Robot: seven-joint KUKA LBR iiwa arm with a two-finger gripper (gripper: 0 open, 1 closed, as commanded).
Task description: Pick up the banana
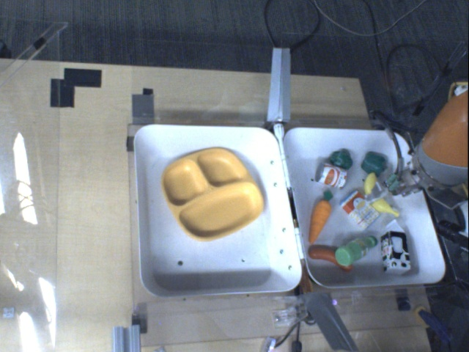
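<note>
Gripper [401,182]: over right bin [432,266], near its 3 o'clock rim; grip state cannot tell. Banana [370,183]: just beside the gripper at its 9 o'clock, between green toy [374,163] and snack packet [357,207].

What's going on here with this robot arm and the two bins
A robot arm reaches in from the right over the right bin, which holds toy food: a carrot, a green bottle, a small cow-patterned carton and others. Its gripper sits by the yellow banana near the bin's upper right. The banana looks to be lying in the bin, not lifted. The left bin holds a yellow divided tray.
</note>
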